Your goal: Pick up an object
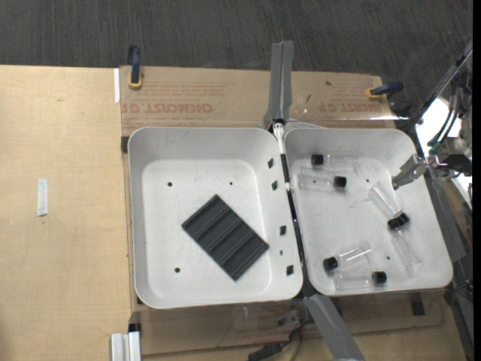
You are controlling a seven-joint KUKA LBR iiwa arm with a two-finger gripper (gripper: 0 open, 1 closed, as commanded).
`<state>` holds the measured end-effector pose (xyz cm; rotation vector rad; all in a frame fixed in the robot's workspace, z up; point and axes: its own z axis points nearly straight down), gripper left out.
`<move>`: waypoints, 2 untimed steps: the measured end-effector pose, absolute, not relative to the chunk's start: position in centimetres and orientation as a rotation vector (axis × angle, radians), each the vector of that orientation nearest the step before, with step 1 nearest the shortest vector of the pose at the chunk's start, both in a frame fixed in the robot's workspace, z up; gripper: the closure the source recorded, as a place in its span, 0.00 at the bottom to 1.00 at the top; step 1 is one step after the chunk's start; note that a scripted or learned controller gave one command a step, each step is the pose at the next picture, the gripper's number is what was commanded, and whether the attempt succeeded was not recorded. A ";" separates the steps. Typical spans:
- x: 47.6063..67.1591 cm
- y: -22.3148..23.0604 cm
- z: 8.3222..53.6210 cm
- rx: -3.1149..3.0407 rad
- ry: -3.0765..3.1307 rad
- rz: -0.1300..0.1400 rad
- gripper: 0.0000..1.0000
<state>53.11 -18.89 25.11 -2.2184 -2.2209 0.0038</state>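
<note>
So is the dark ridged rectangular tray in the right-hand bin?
No, the dark ridged rectangular tray lies in the left white bin, lying at a slant.

Pale wooden surface (60, 277) under two white bins: left bin (143, 224), right bin (421, 280). Brown cardboard sheet (203, 100) behind them, pinned by two clamps (134, 66) (383, 91). Grey post (281, 81) between the bins. Small white tag (42, 198) at far left.

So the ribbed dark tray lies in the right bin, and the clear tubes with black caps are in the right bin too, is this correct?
Not quite. The camera view shows the ribbed dark tray lying in the left bin. The clear tubes with black caps are indeed in the right bin.
</note>
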 end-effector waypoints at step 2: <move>61.4 -15.8 9.2 -2.128 -2.312 0.001 0.00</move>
